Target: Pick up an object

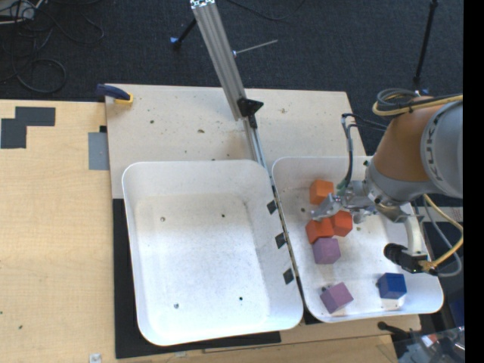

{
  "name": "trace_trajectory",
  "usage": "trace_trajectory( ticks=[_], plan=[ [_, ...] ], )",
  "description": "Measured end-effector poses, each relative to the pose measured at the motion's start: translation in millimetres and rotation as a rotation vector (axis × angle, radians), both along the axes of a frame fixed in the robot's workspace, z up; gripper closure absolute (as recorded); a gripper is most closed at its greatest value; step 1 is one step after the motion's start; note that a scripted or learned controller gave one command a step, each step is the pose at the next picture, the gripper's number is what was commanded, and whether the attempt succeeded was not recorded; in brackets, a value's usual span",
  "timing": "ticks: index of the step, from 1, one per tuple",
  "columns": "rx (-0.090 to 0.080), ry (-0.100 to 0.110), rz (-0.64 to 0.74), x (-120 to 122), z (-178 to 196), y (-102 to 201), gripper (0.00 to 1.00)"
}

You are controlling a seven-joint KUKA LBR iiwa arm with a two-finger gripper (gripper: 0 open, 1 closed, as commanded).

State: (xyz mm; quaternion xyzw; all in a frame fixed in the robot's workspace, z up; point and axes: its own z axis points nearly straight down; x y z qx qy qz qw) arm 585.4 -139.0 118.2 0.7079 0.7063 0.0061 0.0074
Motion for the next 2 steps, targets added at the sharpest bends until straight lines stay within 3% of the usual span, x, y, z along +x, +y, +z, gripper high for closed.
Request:
trace_trajectory(
  ticks=[1,2],
  plan=[
    [0.000,-0.003,-0.007,1,11,-2,1.00],
    [0.002,0.018,-0.004,-5,56,-7,1.00]
  ],
)
